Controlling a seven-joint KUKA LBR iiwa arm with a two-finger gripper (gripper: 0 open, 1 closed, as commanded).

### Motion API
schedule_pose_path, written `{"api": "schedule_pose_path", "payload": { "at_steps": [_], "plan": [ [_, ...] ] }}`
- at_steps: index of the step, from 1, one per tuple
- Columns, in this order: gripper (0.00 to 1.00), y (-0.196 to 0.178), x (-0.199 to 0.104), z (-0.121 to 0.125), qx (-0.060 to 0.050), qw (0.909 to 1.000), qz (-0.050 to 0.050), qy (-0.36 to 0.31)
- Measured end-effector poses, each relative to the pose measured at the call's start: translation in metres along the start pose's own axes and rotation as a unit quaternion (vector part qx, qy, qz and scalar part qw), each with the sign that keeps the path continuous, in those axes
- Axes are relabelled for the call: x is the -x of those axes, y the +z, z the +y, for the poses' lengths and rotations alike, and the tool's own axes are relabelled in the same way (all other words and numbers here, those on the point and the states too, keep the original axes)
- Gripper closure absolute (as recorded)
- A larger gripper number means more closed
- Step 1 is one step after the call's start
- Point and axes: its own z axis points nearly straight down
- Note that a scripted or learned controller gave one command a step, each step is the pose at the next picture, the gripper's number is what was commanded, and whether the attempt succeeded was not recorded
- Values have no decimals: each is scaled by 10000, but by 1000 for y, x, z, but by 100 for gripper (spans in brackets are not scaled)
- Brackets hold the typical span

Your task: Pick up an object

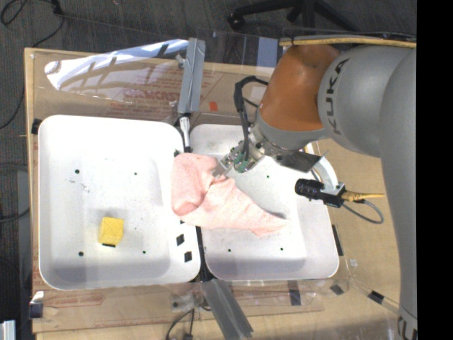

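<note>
Pink cloth point(216, 200) draped over both white bins point(106, 154), fingers point(233, 163) seemingly pinching it, dark carpet point(106, 13) behind

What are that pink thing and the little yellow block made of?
Pink thing: looks like soft cloth, matte, since it lies crumpled in folds and drapes over the bins' shared edge. Yellow block: possibly sponge or foam, dull with squarish edges; too small to be sure.

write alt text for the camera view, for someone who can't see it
A grey and orange robot arm reaches from the right over the right bin, its gripper at the upper edge of a crumpled pink cloth that drapes across the divide between two shallow white bins. A small yellow block sits in the left bin.
</note>
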Motion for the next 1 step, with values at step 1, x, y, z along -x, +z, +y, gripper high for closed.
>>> {"api": "schedule_pose_path", "payload": {
  "at_steps": [1],
  "plan": [
    [100, 11, 6, 74, -5, 9950, 3, 994]
  ]
}}
